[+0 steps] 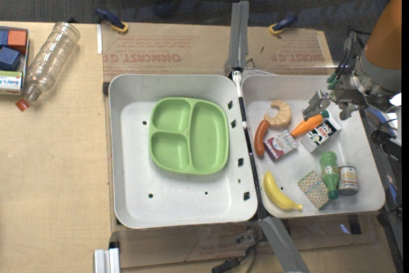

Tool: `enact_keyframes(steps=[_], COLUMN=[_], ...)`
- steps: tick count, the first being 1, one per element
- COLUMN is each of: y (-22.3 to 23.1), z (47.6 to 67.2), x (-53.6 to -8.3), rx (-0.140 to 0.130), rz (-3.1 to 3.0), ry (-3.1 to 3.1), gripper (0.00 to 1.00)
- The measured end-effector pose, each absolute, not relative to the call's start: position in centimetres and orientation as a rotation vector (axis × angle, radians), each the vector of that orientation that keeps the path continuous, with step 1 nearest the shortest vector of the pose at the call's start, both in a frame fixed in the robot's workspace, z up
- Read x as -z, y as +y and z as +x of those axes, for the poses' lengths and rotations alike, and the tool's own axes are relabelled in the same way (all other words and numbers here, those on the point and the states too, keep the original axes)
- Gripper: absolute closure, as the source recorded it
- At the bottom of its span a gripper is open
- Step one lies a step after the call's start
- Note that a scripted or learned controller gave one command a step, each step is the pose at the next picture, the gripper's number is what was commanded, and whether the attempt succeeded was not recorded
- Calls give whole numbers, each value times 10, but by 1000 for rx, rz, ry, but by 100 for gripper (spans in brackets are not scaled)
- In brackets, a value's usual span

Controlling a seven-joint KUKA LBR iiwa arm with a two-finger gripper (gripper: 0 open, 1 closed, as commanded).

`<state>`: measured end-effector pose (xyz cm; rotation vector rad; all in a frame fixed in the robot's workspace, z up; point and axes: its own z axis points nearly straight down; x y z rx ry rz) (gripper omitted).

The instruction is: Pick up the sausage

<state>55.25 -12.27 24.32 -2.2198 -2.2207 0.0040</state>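
Note:
The sausage [260, 137] is a reddish-brown link lying lengthwise near the left wall of the right bin [367, 137], between that wall and a purple box [280, 145]. My gripper [332, 105] hangs over the upper right part of the same bin, right of the sausage and apart from it. Its fingers [317, 101] stand open with nothing between them, just above an orange carrot [307, 125] and a milk carton [321, 133].
The right bin also holds a croissant [279, 113], banana [280, 193], patterned packet [313, 190], green bottle [329, 174] and small can [348, 179]. A green divided plate [190, 135] sits in the left bin [128, 156]. A plastic bottle [50, 58] lies on the bench at left.

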Motion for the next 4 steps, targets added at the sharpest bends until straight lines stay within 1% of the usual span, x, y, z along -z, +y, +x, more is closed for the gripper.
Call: enact_keyframes(steps=[1,2,3,4], y=[-124,-163,-142,-68], z=[553,490,478,479], x=[-251,-236,-257,-333], rx=[-7,-4,-3,-3], rz=[-2221,-2323,-2363,-2286], ry=[-2218,-2112,-2069,-2155], gripper=[100,100,100,100])
